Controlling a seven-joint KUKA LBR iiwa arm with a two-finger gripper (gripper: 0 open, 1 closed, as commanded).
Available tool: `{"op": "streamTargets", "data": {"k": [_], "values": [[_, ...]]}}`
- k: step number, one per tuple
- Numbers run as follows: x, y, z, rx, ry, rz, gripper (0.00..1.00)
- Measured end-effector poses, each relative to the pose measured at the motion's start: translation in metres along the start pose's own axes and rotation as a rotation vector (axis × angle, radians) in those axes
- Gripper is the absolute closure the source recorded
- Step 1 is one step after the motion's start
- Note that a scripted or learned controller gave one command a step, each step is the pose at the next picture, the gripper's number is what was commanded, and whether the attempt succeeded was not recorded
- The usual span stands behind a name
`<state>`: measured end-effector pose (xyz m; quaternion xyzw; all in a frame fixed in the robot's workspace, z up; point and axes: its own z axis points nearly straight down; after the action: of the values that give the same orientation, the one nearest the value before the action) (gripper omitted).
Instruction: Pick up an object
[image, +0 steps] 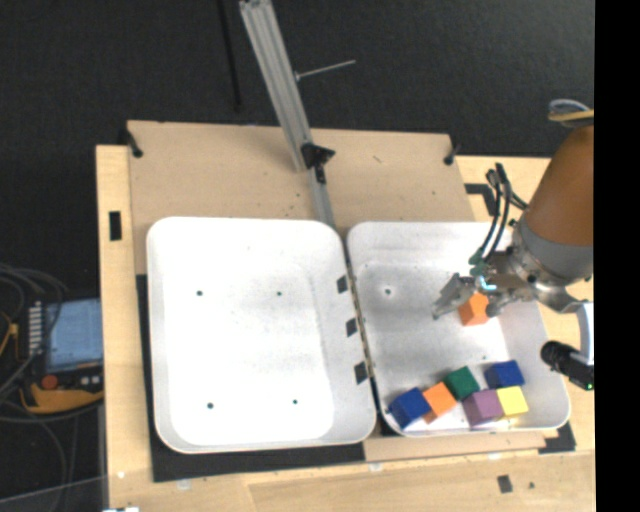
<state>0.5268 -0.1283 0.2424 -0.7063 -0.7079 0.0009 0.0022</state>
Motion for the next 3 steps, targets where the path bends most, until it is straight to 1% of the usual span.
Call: {"op": "streamTargets", "data": {"k": [1, 2, 3], "values": [[0.0, 0.001, -0.003, -0.006, -0.001, 0.002, 0.0], [-0.004, -0.001, 0.06, 0.001, -0.003, 0.004, 0.0], [-0.002, -0.007, 0.105, 0.0, -0.002, 0.004, 0.0]]}}
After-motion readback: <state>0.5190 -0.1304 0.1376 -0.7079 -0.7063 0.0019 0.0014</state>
